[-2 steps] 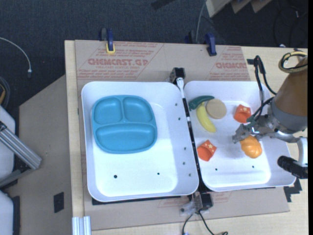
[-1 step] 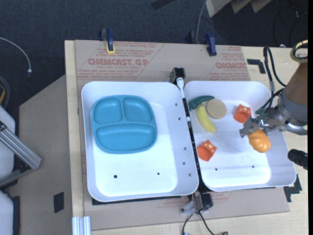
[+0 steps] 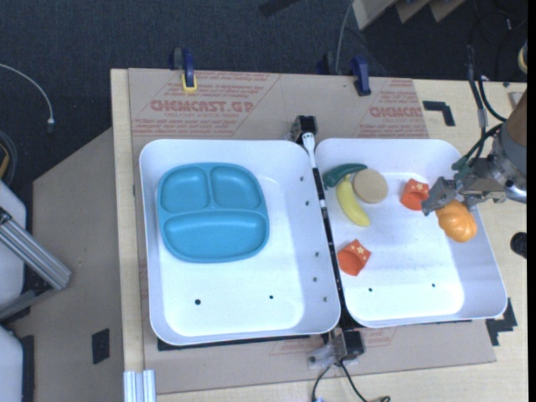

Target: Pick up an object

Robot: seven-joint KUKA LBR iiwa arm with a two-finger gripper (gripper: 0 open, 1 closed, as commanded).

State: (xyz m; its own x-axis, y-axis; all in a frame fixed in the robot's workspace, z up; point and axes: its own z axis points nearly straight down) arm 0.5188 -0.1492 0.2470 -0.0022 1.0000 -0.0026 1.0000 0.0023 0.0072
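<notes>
Camera view: gripper (image 3: 446, 198) low at the right bin's (image 3: 419, 304) three o'clock edge.
I can't tell whether the claw is wide or narrow. An orange (image 3: 457, 222) sits just beside it at five o'clock, a red block (image 3: 414, 194) at nine; I see nothing lifted, so the pick is not yet done.

1. We are seeing a blue divided plate (image 3: 214, 212) lying in the left bin (image 3: 167, 308), nearer its far left corner.
2. We are seeing two blue clamps (image 3: 186, 62) (image 3: 361, 74) gripping the far edge of the brown board (image 3: 134, 224) that is carrying both bins.
3. We are noticing black cables (image 3: 339, 375) hanging off the board's near edge, between the bins.
</notes>
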